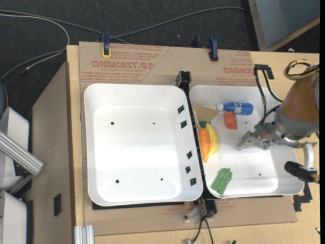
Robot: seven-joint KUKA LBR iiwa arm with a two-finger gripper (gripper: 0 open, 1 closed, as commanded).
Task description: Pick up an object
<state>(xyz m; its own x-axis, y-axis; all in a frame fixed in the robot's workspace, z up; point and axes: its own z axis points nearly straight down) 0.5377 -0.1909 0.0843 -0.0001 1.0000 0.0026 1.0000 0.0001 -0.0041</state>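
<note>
**Arm low over the right bin, toys lying loose below**

At the far left, pale metal rails (18,154) run beside the table (71,136), whose top is a sheet of brown cardboard printed with red lettering. A yellow clamp (106,44) and a blue clamp (214,49) grip its far edge, and thin cables (45,20) trail over the dark, speckled floor beyond.

The left bin (91,136) is a shallow white plastic tray with rounded corners and a smooth, glossy floor marked by four small dark dots. A black bar with small clips (189,136) runs between it and the right bin (244,191), which is of the same make.

In the right bin, an orange carrot-shaped toy (204,143) lies against the left wall, touching a curved yellow banana (213,139) just beside it. Nearer the front wall rests a green, ridged, oblong piece (221,181). Toward the back lie a small red block (231,120) and, just behind it, a blue bottle (236,108) on its side with a white cap.

The grey metal end effector (249,140) hovers over the bin floor right of the banana, apart from every toy. Its thin fingers point left with nothing between them; whether they are spread or closed cannot be told. Behind it sits the orange band (300,103) of the arm.
</note>
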